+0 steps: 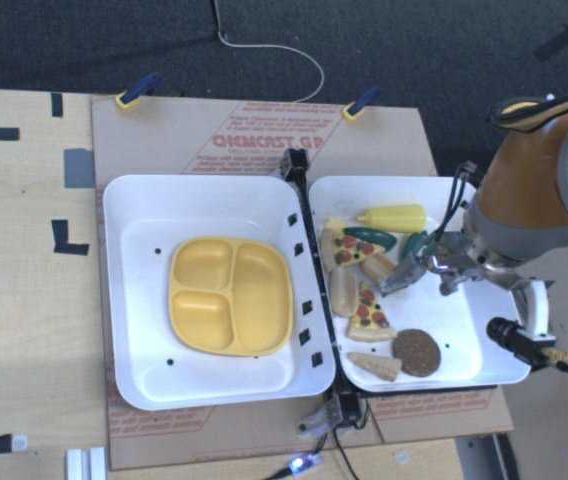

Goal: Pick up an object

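The hand [396,280] is low in the right white plastic bin [464,313], metal tip just beside the toy food; whether it's spread or pinching, I cannot tell. Around it: two pizza slices [369,316], one yellow corn cob [392,216], one green pepper [369,237], one brown round cookie [417,352], one pale wedge [376,366]. Left white bin [134,268]: one yellow divided plate [231,295].
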Controlling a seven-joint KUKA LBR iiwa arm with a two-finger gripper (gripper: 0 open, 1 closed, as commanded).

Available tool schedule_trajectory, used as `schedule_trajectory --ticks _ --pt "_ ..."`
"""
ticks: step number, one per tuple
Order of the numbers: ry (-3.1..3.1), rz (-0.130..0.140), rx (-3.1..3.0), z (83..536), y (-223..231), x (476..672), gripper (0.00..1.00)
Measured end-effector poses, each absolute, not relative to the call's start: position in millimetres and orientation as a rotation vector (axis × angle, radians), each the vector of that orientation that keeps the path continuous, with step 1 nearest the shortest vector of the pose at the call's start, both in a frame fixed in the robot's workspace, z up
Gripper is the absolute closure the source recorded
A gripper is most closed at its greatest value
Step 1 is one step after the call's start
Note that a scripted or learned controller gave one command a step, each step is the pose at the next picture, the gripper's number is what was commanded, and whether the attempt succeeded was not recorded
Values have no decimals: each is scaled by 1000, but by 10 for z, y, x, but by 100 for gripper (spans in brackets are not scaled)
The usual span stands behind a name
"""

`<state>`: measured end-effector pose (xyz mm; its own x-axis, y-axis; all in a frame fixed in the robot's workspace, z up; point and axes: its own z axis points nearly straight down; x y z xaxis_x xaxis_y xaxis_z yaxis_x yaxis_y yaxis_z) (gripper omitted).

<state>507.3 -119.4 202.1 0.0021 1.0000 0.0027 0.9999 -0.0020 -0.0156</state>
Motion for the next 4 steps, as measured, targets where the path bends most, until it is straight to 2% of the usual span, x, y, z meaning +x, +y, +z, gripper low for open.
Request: schedule_trajectory --ticks 1,3,4 --pt "-2221 2 -2218 2085 -1192 5103 0" --pt "-2217 8 -2216 944 -1122 5124 0" --pt "-2222 2 -2219 844 -1115 5122 0"
